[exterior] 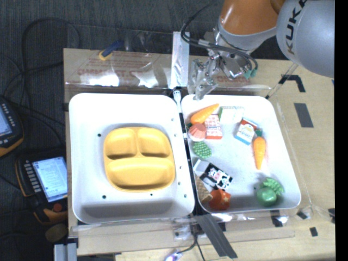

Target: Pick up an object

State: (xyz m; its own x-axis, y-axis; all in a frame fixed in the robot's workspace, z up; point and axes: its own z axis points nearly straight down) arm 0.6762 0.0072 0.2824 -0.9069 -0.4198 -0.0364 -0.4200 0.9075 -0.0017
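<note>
My gripper [200, 91] hangs above the far left corner of the right bin [283, 145], its metal fingers pointing down with nothing between them. Just below it lies an orange carrot [205, 113]. Close by are a pink round piece [198, 131], a small red-and-white carton [213, 127] and a green dotted piece [202, 150]. A juice carton [246, 131], a second carrot [260, 151], a black-and-white cow-patterned carton [216, 175], a red tomato-like piece [219, 199] and a green broccoli-like piece [268, 192] lie further along the bin.
The left bin [87, 145] holds a yellow divided plate [140, 157]. A raised divider runs between the two bins. Clear plastic and a blue-handled tool [110, 49] lie behind the bins. A handheld pendant [8, 124] and a tablet [50, 177] lie left of the bench.
</note>
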